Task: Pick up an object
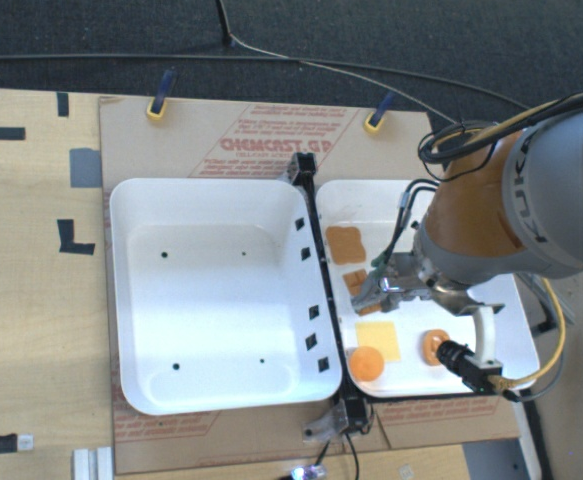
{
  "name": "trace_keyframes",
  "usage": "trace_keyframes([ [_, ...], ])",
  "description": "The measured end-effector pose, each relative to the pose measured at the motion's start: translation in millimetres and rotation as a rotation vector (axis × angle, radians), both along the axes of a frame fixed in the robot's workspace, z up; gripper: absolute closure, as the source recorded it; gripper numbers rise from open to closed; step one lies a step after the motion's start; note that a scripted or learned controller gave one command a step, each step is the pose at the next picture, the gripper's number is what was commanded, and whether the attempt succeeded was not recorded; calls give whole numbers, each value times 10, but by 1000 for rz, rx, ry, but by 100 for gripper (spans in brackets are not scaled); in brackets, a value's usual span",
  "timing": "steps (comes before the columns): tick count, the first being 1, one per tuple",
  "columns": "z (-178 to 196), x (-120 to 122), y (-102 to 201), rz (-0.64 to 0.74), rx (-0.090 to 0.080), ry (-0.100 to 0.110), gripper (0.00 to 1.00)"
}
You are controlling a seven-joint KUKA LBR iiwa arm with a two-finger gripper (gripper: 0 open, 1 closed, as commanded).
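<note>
The right bin (371, 196) holds several small items. A brown square piece (346, 244) lies near its left wall, with a smaller brown piece (355, 279) just below it. Toward the front lie a yellow square (379, 339), an orange ball (368, 364) and an orange ring-shaped piece (434, 346). My gripper (379, 293) hangs low over the bin's middle, right beside the smaller brown piece and just above the yellow square. The wrist and arm cover the bin's right part.
The left bin (131, 268) stands alongside, separated by a black divider strip (314, 268). Both bins rest on a cardboard sheet (261, 138) held by two yellow clamps. A black cable crosses the dark floor behind.
</note>
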State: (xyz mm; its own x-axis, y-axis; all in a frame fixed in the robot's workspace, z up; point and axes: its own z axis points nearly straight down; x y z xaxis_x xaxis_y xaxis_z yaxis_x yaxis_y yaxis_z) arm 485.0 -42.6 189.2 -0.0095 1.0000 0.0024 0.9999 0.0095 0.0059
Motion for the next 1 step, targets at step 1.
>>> trace_keyframes([
  [1, -56, 208, 611, -1, -1, 7, 100],
])
